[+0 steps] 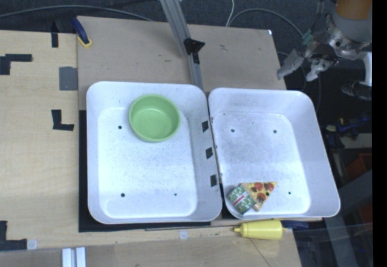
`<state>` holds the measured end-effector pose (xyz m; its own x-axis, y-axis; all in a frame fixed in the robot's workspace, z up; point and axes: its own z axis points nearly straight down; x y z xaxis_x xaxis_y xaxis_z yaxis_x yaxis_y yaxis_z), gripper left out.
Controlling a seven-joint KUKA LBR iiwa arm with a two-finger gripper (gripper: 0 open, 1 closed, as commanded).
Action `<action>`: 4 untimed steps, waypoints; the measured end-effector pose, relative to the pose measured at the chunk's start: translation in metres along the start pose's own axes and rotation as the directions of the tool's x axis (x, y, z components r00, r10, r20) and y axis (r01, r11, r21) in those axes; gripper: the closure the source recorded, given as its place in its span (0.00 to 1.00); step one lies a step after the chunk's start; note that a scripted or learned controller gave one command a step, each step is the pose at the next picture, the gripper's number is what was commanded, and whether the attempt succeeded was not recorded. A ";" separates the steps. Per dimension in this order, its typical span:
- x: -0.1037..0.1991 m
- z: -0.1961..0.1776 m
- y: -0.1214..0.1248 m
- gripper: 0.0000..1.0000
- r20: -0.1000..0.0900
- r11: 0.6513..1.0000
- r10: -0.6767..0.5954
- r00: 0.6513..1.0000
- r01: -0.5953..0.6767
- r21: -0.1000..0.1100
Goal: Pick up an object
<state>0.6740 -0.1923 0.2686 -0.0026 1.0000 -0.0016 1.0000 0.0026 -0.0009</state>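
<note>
Arm: grey KUKA arm with an orange band, at the far right, above the bench edge and outside both bins.
Gripper: two-finger gripper [300,66], raised beyond the far right corner of the right bin; the two fingers stand spread apart with nothing between them.
Right bin: shallow white plastic bin with a speckled floor [266,139], rounded corners and low walls.
Left bin: matching shallow white bin [115,187], touching the right bin along the middle.
Target candidate A: flat printed packet, red, yellow and green [249,194], lying in the near left corner of the right bin, close to the wall.
Handling A: judged light, thin and flexible; the glossy wrap is probably slippery. It lies flat, so a pinch across a raised edge or the shorter width looks best. The nearby bin wall may block one finger.
Target candidate B: light green round bowl, smooth plastic [155,117], upright in the far part of the left bin, well apart from the walls.
Handling B: judged light and stiff; grip one finger inside and one outside the rim.
Outside item: yellow squeeze bottle [261,230], lying on its side on the bench just near of the right bin.
Progress: pick not yet started; gripper is well apart from every object.
</note>
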 end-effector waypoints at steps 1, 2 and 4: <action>0.000 0.000 0.000 0.00 0.000 1.000 0.000 1.000 0.000 0.001; -0.009 0.059 -0.001 0.00 -0.001 1.000 0.002 1.000 -0.002 0.006; -0.017 0.169 -0.003 0.00 -0.002 1.000 0.001 1.000 -0.001 0.006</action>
<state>0.6709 -0.2098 0.0999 -0.0019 1.0000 0.0003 1.0000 0.0019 -0.0069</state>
